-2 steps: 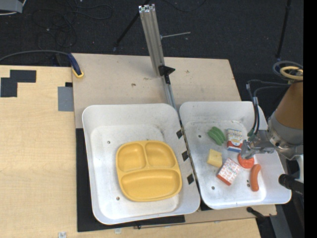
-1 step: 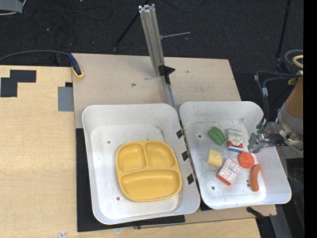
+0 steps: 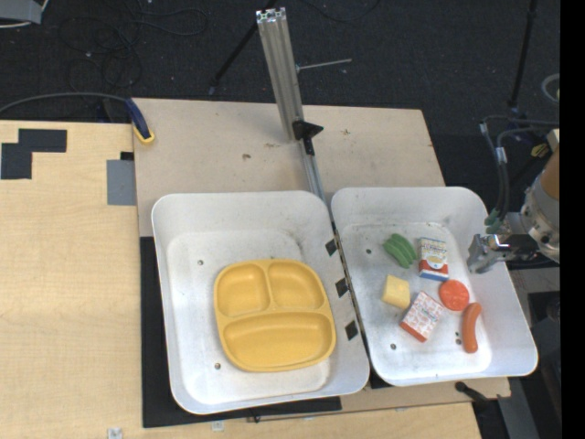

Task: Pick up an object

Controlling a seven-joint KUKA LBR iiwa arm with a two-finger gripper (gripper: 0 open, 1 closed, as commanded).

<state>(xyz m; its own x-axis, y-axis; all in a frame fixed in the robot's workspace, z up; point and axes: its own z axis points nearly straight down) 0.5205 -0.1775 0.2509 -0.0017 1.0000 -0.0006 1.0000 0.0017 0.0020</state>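
Note:
The right bin (image 3: 384, 213) holds several small items: a green pepper-like piece (image 3: 398, 250), a white carton with a red label (image 3: 434, 256), a yellow block (image 3: 396, 292), a red-and-white box (image 3: 421, 315), a red round piece (image 3: 454, 294) and an orange sausage shape (image 3: 471, 326). My gripper (image 3: 485, 248) hangs at the bin's right rim, to the right of the carton and above the red round piece. Nothing shows between its fingers.
The left bin (image 3: 183, 245) carries a yellow divided plate (image 3: 273, 315). A metal post (image 3: 281, 71) stands behind the bins. Cables hang near the arm at the right edge.

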